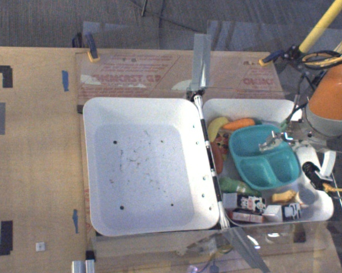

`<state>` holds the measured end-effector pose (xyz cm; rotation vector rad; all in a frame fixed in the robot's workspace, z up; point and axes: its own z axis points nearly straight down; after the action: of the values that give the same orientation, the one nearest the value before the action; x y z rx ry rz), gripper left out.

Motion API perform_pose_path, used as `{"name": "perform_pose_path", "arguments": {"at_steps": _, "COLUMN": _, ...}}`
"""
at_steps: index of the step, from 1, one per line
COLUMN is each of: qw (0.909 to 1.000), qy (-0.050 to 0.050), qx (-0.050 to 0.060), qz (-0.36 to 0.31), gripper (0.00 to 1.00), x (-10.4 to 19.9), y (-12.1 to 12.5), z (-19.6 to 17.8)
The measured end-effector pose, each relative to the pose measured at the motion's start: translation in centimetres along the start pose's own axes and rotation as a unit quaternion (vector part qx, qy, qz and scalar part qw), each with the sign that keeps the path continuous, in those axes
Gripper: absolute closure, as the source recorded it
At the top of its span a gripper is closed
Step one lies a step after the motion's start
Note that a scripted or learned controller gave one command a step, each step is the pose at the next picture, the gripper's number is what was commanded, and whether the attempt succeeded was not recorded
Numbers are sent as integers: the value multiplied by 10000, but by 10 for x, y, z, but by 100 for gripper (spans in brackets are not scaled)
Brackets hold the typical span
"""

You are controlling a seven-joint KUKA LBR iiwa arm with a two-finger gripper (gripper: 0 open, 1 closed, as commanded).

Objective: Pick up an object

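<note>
The gripper (271, 142) is seen low over the right bin (246, 103), directly above the upper part of a teal dish (268, 170), and appears to touch or nearly touch the dish's upper compartment. Whether the gripper is apart or together cannot be told, as its tip is small and glinting. Nothing is seen to be held by it.

The teal dish is placed in the middle of the right bin, tilted slightly and resting partly on the other things there. A yellow banana (216, 127) is found just beside the dish's upper left edge, and an orange carrot (239, 124) is laid along the dish's top edge, touching the banana's end. A green item (234, 184) is tucked under the dish's lower left corner. Small printed cartons (248, 203) are lined up along the bin's near wall, with a yellowish piece (284, 197) beside them.

The left bin (102, 111) is set against the right one, and its white floor is marked by faint scuffs and a few dark dots.

The dish is shown as a shallow, rounded-square plastic tray, divided by a ridge into compartments.
</note>
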<state>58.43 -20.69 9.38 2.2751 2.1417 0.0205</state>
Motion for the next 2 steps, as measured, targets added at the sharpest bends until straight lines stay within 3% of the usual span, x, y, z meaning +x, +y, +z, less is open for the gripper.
{"name": "perform_pose_path", "arguments": {"at_steps": 1, "qw": 10000, "qy": -60, "qx": -74, "qz": 17, "gripper": 100, "x": -5, "y": 3, "z": -13}}
{"name": "perform_pose_path", "arguments": {"at_steps": 2, "qw": 10000, "qy": -59, "qx": -73, "qz": 19, "gripper": 0, "x": -5, "y": 3, "z": -13}}
